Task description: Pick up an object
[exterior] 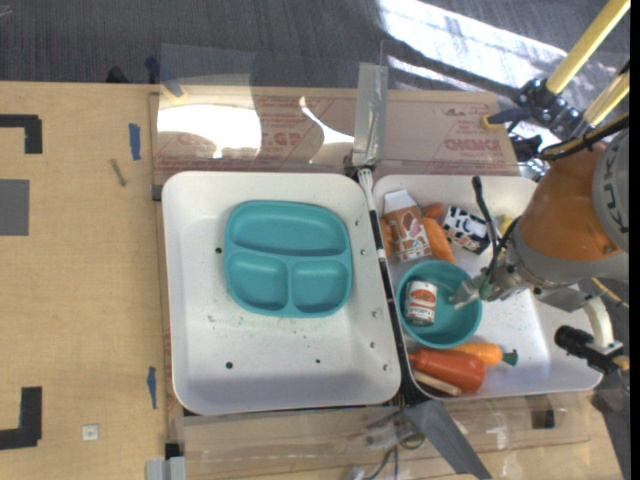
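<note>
We list a left bin (pixel 190 368) bearing a teal divided plate (pixel 288 258), and a right bin (pixel 530 343) bearing a teal bowl (pixel 440 318) with a small can (pixel 422 302) inside. The gripper (pixel 478 293) sits at the bowl's right rim, finger state indiscernible. We judge the reach under way; next comes closing on bowl or can.

Grey arm (pixel 585 218) reaching in from the right, orange band showing above the wrist, gripper (pixel 478 290) pointing down and leftward, hanging low
</note>
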Robot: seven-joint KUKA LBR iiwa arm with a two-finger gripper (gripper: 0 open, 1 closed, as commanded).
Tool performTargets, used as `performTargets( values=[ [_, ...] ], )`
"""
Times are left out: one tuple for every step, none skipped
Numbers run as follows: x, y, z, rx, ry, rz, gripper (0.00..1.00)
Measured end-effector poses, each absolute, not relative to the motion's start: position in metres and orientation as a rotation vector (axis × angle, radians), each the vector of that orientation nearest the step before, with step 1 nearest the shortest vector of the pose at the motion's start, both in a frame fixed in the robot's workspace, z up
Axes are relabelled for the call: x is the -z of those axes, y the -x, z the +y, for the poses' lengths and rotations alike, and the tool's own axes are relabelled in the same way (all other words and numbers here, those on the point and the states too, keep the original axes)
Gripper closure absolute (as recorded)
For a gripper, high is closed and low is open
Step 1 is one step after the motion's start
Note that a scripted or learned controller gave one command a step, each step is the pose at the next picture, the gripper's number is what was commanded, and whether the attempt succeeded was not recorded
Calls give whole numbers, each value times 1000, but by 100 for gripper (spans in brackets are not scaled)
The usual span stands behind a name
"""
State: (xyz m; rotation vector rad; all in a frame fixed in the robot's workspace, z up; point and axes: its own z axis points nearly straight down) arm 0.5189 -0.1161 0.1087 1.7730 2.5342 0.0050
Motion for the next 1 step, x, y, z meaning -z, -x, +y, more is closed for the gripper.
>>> performTargets(
  values=[
    [-195, -602, -61, -6, -1852, 2502, 100]
  ],
)
